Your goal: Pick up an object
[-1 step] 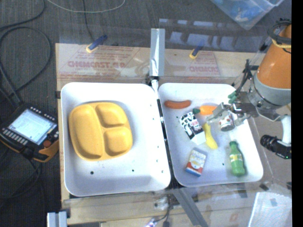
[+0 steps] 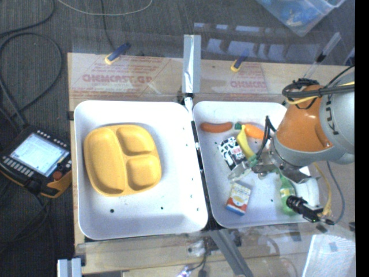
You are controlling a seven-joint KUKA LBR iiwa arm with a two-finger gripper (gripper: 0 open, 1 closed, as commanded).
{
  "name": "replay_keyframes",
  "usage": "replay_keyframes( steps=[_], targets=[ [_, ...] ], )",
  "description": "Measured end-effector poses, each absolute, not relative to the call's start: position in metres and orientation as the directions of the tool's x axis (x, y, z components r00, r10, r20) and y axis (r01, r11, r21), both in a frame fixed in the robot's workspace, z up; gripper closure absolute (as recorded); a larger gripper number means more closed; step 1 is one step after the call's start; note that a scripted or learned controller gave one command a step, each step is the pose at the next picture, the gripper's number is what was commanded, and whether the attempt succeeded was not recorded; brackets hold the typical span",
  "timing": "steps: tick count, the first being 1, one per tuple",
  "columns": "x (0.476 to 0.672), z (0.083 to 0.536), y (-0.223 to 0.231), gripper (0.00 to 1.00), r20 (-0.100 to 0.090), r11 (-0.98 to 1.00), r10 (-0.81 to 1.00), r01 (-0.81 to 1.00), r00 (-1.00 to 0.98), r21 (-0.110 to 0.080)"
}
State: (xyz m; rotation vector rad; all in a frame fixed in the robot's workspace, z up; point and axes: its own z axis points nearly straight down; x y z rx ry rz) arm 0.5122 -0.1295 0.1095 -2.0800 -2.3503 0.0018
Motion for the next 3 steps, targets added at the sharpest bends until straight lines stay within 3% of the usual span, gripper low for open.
replay_keyframes(
  steps=[1,2,3],
  targets=[
    [0.543,0.09,-0.122,0.0,-0.002,0.074,0.997,0.997,-0.074,0.01],
    [0.544,0.1,-0.121,1.0,-0.001,0.075,0.997,0.997,-0.075,0.013],
    [0.598,0.183,-0.073,1.0,-0.002,-0.023,1.0,1.0,0.023,-0.002]
  ],
)
